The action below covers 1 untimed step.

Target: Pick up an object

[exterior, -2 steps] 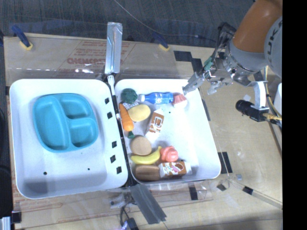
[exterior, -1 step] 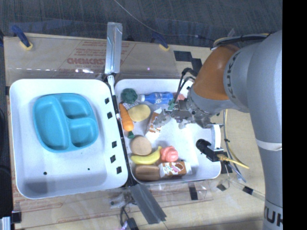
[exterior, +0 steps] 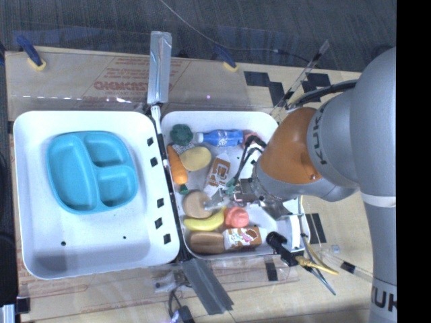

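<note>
The arm leans in over the right bin [exterior: 266,121], its orange band hanging above the bin's right half, and the gripper [exterior: 232,192] sits low in the middle of the clutter; I cannot tell how its jaws stand, the wrist hides too much. Using the banana [exterior: 204,221] as my marker: it lies near the bin's front, with a brown round piece [exterior: 195,204] touching it just behind and a red tomato-like ball [exterior: 236,217] touching its right end. A labelled bottle [exterior: 241,237] lies on its side in front of the banana, beside a brown sausage-like piece [exterior: 207,243]. Well behind the banana are a pale yellow lemon-like fruit [exterior: 194,158], a carrot [exterior: 178,169] along the bin's left wall, a dark green piece [exterior: 180,134] and a blue-labelled water bottle [exterior: 221,138] at the back wall. Far left of the banana, the left bin [exterior: 40,254] holds a blue divided plate [exterior: 92,171].
</note>
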### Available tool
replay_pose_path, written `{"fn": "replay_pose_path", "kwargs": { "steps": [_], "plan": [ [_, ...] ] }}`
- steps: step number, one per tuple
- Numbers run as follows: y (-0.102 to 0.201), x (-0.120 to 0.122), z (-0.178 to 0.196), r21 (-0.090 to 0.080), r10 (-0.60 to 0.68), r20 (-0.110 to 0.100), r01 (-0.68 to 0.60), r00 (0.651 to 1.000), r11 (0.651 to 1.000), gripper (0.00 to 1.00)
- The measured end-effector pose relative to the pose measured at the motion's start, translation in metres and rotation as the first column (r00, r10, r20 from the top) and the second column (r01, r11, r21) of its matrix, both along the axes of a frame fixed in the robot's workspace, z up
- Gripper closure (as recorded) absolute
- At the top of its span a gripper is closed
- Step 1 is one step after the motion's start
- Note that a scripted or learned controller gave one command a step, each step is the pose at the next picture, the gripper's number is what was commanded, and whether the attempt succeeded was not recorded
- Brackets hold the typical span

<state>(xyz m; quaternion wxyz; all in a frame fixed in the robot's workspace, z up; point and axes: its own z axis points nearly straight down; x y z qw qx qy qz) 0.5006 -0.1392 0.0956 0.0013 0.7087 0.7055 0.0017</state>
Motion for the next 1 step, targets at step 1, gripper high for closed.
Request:
{"fn": "replay_pose_path", "kwargs": {
  "steps": [1],
  "plan": [
    [0.0378, 0.0534, 0.0014, -0.003, 0.047, 0.008, -0.047, 0.999, 0.999, 0.0]
  ]
}}
